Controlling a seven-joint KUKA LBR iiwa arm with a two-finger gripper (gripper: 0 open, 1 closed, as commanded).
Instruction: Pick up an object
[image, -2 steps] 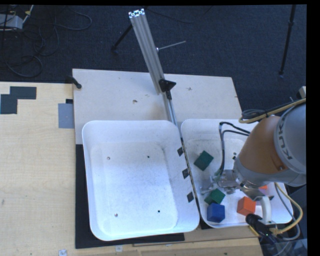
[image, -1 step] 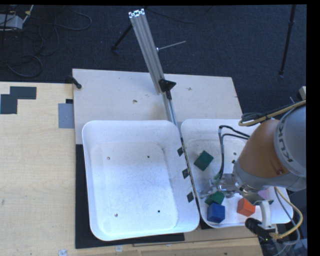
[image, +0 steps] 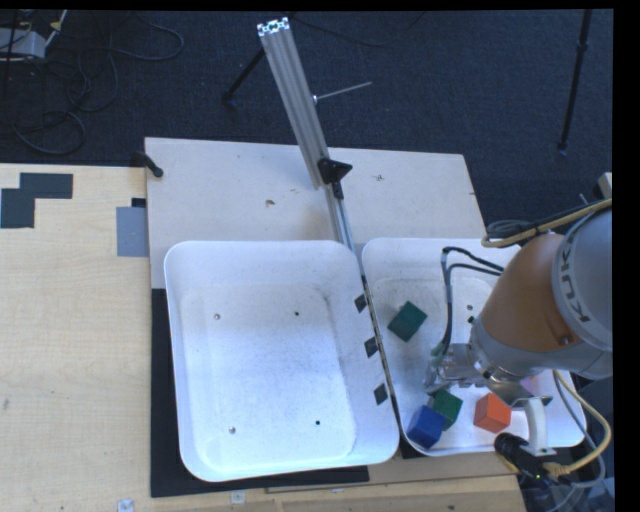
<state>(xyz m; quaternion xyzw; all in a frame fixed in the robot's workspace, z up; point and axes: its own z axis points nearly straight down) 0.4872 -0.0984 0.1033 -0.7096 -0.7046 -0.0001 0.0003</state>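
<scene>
Over the right bin, the hand hovers just above a small green block; whether it is apart or together cannot be told. A blue block touches the green one, so a straight, centred descent would likely serve best.

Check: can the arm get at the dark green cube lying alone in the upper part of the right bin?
Probably yes. The dark green cube lies apart from the other blocks, away from the right white bin's wall, with nothing over it; the gripper is just below it.
</scene>
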